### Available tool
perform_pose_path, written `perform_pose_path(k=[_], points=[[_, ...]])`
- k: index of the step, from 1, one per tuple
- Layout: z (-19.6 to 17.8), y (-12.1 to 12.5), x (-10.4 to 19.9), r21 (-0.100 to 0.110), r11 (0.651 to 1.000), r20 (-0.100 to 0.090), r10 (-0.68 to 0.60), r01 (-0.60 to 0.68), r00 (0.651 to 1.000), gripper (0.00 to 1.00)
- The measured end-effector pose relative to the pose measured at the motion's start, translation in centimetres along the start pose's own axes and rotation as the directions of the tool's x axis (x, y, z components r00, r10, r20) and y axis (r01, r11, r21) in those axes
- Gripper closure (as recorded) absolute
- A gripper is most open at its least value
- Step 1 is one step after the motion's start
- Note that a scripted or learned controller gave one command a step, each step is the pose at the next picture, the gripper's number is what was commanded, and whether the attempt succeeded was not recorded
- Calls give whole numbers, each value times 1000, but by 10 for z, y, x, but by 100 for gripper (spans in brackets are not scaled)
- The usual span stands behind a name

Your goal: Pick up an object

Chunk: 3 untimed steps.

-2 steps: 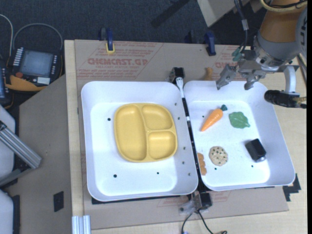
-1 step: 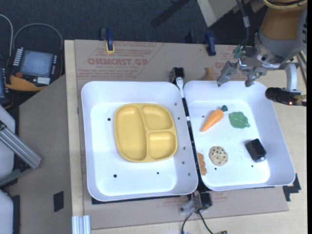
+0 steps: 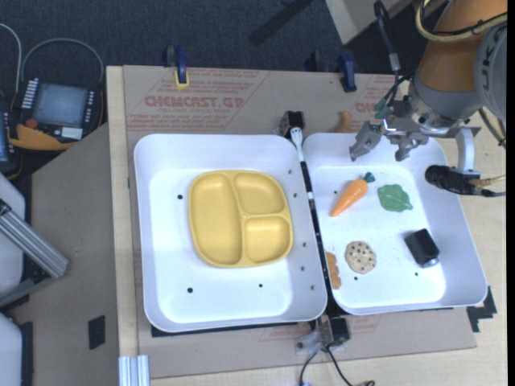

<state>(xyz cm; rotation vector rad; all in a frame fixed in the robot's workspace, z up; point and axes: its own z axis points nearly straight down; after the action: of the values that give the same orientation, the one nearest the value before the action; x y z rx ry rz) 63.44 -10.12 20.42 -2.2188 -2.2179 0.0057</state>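
From the right the arm [image 3: 463, 43] reached in, its hand [image 3: 389, 144] spread apart and holding nothing above the right bin [image 3: 451, 288], where a smooth plastic carrot [image 3: 348, 197] lay just below beside a leaf-shaped green piece [image 3: 394, 198], a round cookie [image 3: 360, 256] and a black block [image 3: 422, 247].

Two bins, arm parked over the right one

Left bin [image 3: 161, 296] has a yellow divided plate [image 3: 240, 217] in the middle. Right bin [image 3: 451, 284] holds a toy carrot [image 3: 351, 195], a green leaf [image 3: 395, 198], a cookie [image 3: 360, 256], a black block [image 3: 422, 247] and some small orange thing [image 3: 332, 270] by its left wall. The gripper [image 3: 388, 141] hangs over the bin's far edge, fingers spread, nothing between them
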Motion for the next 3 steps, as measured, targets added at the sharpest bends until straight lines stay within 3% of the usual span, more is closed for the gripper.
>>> perform_pose_path(k=[2,3], points=[[106,-5,3,2,1000,0,0,0,1000,0],[91,-3,3,-7,1000,1,1,-1,1000,100]])
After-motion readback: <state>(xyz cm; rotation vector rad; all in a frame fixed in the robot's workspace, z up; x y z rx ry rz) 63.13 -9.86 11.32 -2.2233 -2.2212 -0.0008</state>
